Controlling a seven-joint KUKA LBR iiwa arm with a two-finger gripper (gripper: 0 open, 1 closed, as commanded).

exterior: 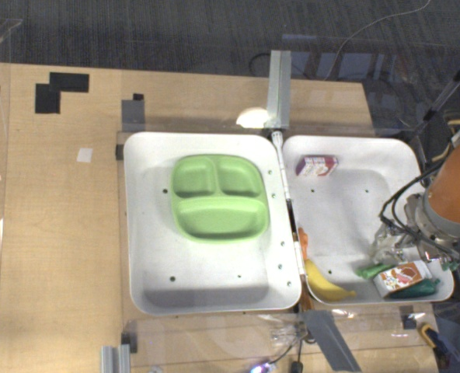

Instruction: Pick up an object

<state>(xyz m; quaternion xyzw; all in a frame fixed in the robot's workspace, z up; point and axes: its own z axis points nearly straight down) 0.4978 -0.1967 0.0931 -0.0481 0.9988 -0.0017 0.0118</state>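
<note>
- On the left half of the wooden table (51,208) we see black square marks near its far left edge
- The left bin (148,286) holds a green divided plate (218,196), lying flat toward the bin's far side, well apart from the near rim
- Along the shared rim between the bins we make out a small orange item (302,243), too small to identify
- In the right bin (346,200), a small white and purple packet (317,165) lies in the far left corner
- A yellow banana (325,284) sits in that bin's near left corner, against the near rim
- Toward the near right corner we find a green object (370,270) just beside a white and red carton (403,278), which touches the near rim
- The gripper (391,247) hangs low over the right bin's right side, just above the green object and the carton; we cannot tell how its jaws stand or whether they grip anything
- The arm's orange band (455,189) shows at the right edge of the bin
</note>
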